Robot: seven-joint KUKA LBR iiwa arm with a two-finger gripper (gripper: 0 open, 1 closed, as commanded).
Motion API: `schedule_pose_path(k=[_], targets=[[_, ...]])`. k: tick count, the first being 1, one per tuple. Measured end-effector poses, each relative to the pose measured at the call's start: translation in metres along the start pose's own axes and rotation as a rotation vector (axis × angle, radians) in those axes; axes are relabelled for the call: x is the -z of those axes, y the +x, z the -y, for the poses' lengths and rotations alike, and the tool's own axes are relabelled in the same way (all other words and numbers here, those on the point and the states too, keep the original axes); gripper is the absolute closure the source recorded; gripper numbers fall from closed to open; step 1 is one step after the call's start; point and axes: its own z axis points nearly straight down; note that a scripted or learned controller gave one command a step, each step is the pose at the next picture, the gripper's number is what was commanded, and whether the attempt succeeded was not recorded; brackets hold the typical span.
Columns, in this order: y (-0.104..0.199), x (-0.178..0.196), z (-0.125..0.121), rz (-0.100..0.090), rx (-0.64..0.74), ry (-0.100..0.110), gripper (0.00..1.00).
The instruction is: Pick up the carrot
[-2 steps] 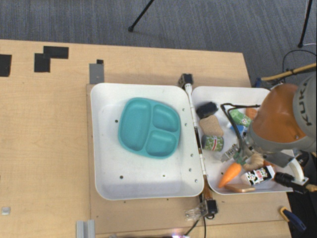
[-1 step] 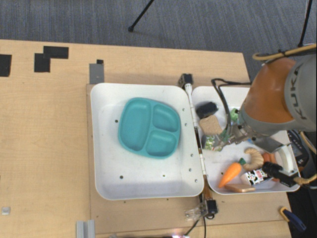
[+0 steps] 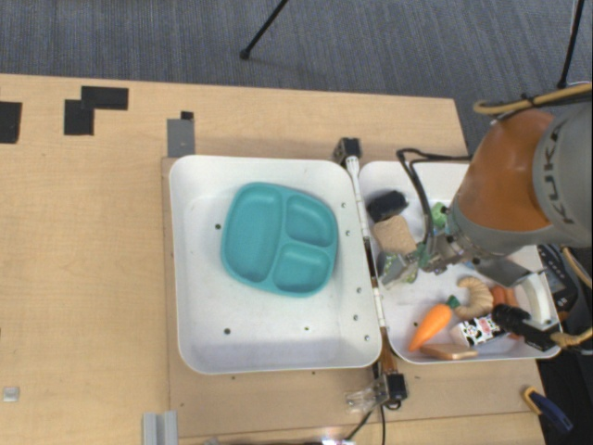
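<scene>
Small orange plastic carrot with green top (image 3: 434,324): lying in right-hand shallow white bin (image 3: 408,349), near its front wall, long axis slanting, tip toward front-left. Gripper (image 3: 443,248): above-rear of carrot, close by; finger state indiscernible.

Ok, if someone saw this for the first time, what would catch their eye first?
Probably the teal divided plate, lying by itself in the left bin. Next, the arm's big orange band looming over the right bin, where an orange carrot lies near the front among a clutter of small toys.
</scene>
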Motion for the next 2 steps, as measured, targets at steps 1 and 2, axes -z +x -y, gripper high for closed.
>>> schedule_pose_path(k=[1, 2], targets=[[-0.055, -0.055, 0.037, -0.001, 0.195, 0.006, 0.00], [-0.050, -0.096, 0.032, 0.002, 0.215, -0.002, 0.00]])
